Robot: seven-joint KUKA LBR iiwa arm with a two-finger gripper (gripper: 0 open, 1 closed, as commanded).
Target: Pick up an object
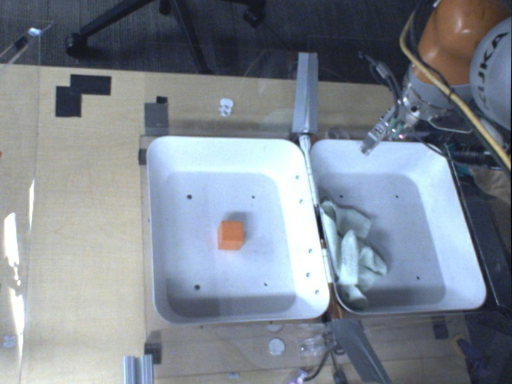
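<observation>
Overhead, the gripper (374,140) is seen above the far rim of the right bin (448,214), with nothing held; whether it is spread or pressed together cannot be told. An orange block (231,235) is found near the middle of the left bin (172,214). A crumpled white cloth (352,250) is seen against the right bin's left wall.

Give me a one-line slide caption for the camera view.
Gripper hangs above the right bin's far rim; a white cloth lies inside, an orange cube in the left bin.
</observation>
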